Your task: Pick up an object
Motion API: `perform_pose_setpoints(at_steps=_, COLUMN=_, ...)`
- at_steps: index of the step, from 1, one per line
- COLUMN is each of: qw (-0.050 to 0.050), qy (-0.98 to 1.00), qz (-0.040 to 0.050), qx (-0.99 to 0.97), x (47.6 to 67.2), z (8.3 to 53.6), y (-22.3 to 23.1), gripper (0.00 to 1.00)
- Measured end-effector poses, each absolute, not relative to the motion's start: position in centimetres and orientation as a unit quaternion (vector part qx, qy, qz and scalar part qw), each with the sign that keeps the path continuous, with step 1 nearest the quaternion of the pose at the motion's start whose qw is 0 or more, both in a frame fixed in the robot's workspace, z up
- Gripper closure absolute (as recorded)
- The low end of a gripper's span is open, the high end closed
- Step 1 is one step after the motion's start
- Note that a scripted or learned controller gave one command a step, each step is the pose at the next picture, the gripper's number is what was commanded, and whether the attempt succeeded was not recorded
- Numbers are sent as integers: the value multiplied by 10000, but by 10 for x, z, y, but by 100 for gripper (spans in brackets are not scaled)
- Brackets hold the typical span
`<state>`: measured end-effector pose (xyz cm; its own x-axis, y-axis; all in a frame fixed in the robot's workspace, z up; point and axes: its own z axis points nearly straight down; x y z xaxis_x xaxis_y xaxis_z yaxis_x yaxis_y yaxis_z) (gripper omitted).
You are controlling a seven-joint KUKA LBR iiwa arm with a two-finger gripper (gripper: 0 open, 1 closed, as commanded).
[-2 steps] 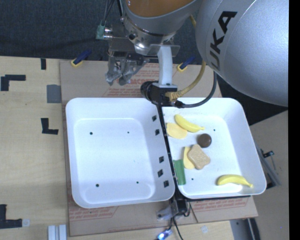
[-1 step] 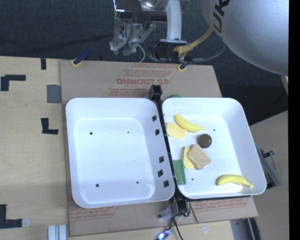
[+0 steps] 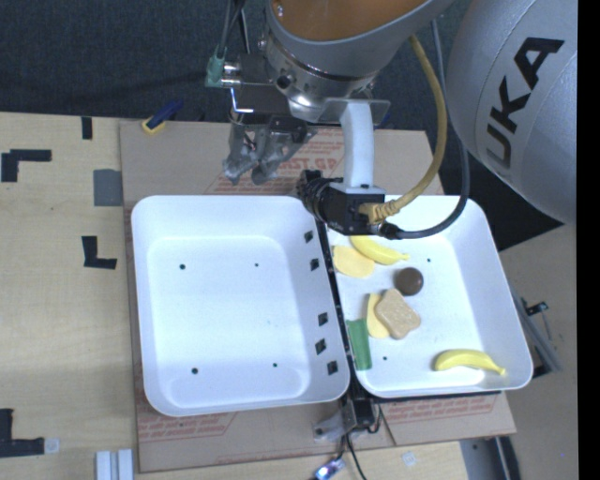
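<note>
Gripper (image 3: 255, 169) at upper centre, above the left bin's (image 3: 150, 281) far rim, fingers close together, nothing between. Right bin (image 3: 487, 281), left to right: green block (image 3: 358, 343), yellow slice (image 3: 352, 262), banana (image 3: 378, 250), cracker (image 3: 397, 315), brown ball (image 3: 408, 280), second banana (image 3: 466, 361).

Both bins, the left bin (image 3: 225, 309) and the right bin (image 3: 469, 281), are coloured plain white, and the left one is dotted with small dark spots. In the right bin, bright yellow is seen on a banana (image 3: 378, 250) at about 10 o'clock and on a second banana (image 3: 466, 362) at 5 o'clock. A pale yellow piece (image 3: 352, 263) is shown beside the first banana. A round object (image 3: 408, 280) is coloured dark brown, a biscuit-like piece (image 3: 399, 316) tan, and a flat strip (image 3: 358, 343) at 8 o'clock green. The arm (image 3: 525, 84) is finished in grey with dark lettering, and an orange band (image 3: 337, 17) is shown above the wrist. The bench sheet (image 3: 178, 159) is coloured cardboard brown.
</note>
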<state>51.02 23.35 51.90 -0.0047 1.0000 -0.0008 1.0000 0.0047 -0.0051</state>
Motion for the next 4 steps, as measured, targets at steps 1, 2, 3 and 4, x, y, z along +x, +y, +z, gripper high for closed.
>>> perform_pose_setpoints(at_steps=1, qw=-7, qy=-7072, qz=0, qx=-7070, x=531, z=535, y=233, gripper=100)
perform_pose_setpoints(at_steps=2, qw=-2, qy=-7076, qz=10, qx=-7066, x=530, z=534, y=233, gripper=0)
perform_pose_setpoints(at_steps=3, qw=-5, qy=-7080, qz=12, qx=-7062, x=530, z=545, y=233, gripper=100)
perform_pose_setpoints(at_steps=4, qw=35, qy=-7073, qz=102, qx=-7069, x=481, z=356, y=232, gripper=100)
